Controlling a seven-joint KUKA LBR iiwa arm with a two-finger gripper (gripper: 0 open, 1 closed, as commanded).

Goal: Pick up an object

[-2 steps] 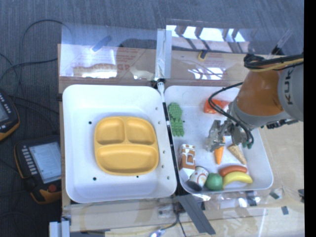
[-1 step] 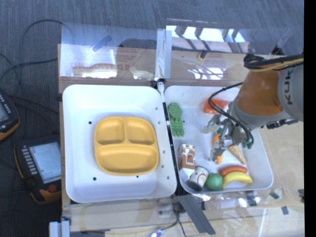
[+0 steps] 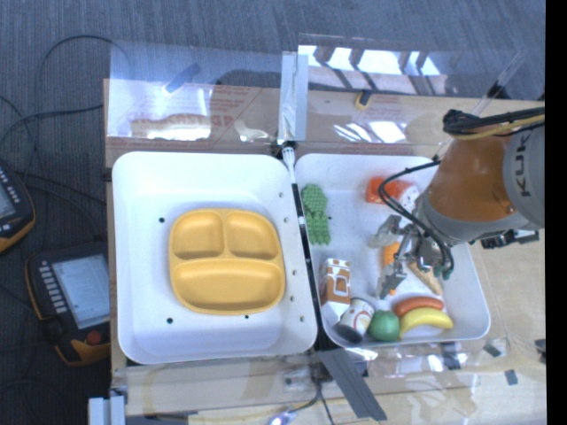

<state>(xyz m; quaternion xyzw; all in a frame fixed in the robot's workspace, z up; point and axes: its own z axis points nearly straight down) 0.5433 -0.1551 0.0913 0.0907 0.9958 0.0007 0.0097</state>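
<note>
Bright, even overhead light fills the scene. Strong white glare streaks the clear panels [image 3: 372,65] behind the bins, and the white bins [image 3: 142,193] look nearly washed out. Shadows are soft and faint. The picture is slightly soft and grainy, small items lacking crisp edges.

One camera sits high above the bench and looks down at a slant. It is far enough back to see both white bins [image 3: 133,264]. The gripper [image 3: 399,259] hangs over the bin on its own side.
</note>
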